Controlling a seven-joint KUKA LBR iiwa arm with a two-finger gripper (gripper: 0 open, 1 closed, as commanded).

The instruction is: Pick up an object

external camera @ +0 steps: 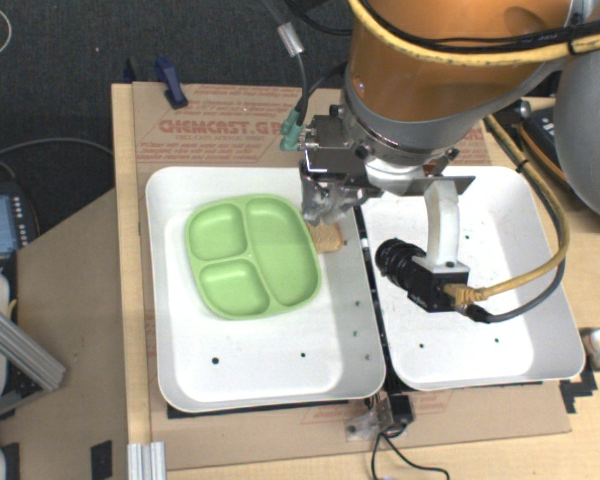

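A small tan block lies in the left bin, at the right rim of a green divided plate. My gripper hangs straight above the block, its tip right at the block's top edge. The arm's orange and grey wrist covers the gripper's upper part. Whether the block is touched or gripped I cannot tell.
The right bin lies under the arm; a black device with a tan cable juts from the wrist over it. The ridge between the two bins runs just right of the block. Blue and green clamps sit on the board behind the bins.
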